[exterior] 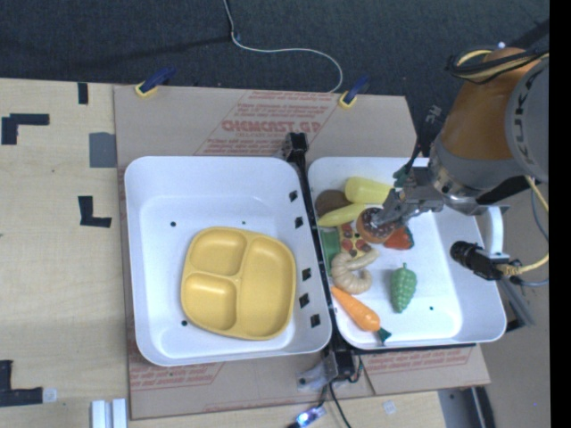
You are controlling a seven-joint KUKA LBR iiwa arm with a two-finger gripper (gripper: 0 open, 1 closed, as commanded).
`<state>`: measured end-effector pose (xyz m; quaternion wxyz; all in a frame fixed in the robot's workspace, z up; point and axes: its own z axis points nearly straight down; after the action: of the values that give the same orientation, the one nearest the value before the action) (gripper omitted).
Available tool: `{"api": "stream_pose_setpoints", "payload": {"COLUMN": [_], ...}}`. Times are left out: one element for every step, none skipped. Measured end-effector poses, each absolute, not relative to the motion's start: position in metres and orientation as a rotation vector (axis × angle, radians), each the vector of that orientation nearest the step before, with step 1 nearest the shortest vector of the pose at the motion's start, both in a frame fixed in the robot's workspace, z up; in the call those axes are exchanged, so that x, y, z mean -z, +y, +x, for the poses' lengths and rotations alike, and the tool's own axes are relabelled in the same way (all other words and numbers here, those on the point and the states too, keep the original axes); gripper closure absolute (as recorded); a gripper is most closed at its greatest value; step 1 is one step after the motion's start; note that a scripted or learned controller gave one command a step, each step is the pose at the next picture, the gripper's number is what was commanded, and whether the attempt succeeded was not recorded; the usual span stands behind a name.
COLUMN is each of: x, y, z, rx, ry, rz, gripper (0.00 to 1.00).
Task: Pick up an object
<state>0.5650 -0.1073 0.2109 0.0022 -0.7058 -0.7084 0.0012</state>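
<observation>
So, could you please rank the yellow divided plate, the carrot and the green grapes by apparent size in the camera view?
1. Yellow divided plate, by far the largest.
2. Carrot.
3. Green grapes, shorter but plumper than the carrot, so these two are close.

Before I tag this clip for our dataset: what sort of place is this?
Probably a robotics lab bench set up for grasping tests: two white bins clamped onto cardboard, toy food piled in one, and a robot arm reaching in.

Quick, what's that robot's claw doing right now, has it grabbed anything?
Gripper: low over the pile of toy food in the right white bin; a grab cannot be told.
</observation>
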Motion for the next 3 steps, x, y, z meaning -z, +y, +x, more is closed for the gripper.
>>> {"api": "stream_pose_setpoints", "payload": {"x": [-0.215, -0.221, -0.22], "y": [-0.082, -0.073, -0.074], "z": [0.533, 0.531, 0.543], "rx": [-0.004, -0.001, -0.002], "ry": [-2.221, -2.224, -2.223], "rz": [-2.216, -2.217, -2.218], "gripper": [1.0, 1.0, 1.0]}}
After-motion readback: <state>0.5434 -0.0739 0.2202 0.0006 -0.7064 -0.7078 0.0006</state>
